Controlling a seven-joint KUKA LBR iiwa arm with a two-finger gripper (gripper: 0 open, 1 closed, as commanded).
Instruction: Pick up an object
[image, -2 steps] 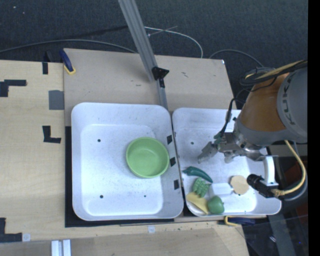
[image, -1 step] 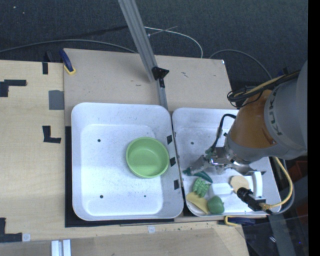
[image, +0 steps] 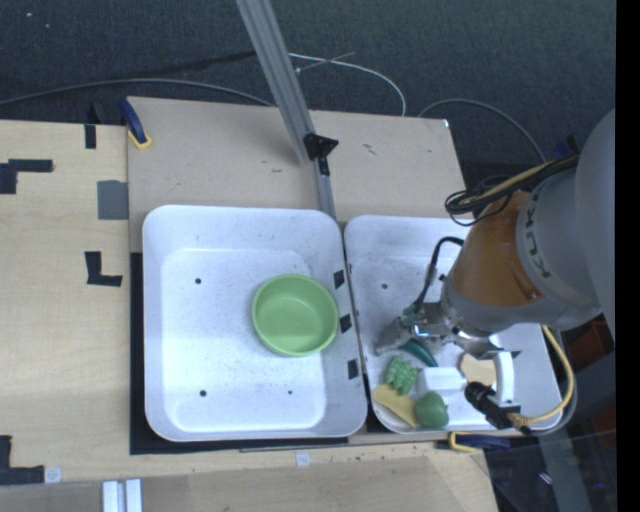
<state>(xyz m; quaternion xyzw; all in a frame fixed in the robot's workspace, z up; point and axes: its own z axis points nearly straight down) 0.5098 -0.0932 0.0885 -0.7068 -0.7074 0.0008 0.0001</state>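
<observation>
My gripper (image: 410, 333) is low over the right bin (image: 400, 260), near its middle and on the side toward the divider between the two bins. Jaw state: can't tell. The wrist hardware crowds that spot in the camera view, so I can't say wide or narrow, and I see nothing clearly held.

The pick candidates sit in a clump just below my jaws in the view, in the bin's near corner:
- The teal piece (image: 421, 351) is closest, right under the jaws. Touching or not, can't tell.
- The green ridged block (image: 402, 376) is just below that, slightly toward the left bin.
- The yellow piece (image: 392, 404) is further down from the jaws, against the bin's near rim and touching the ridged block.
- The white block (image: 441, 380) is down and to the right of the jaws, beside the ridged block.
- The green ball (image: 431, 409) is below the white block, farthest from the jaws in this clump.

The green bowl (image: 294, 315) is well off to the left of my jaws, across the divider. It sits upright in the left bin (image: 200, 300), right of that bin's centre.

My arm (image: 590, 230) comes in from the right of the jaws, with its orange band (image: 495, 265) up and to the right of them. A black cable (image: 480, 198) loops above the band. A yellow cable (image: 566, 380) curves down and to the right of the jaws.

A grey pole (image: 280, 70) stands far above the jaws in the view, slanting down to the tan board (image: 220, 150) behind the bins.
</observation>
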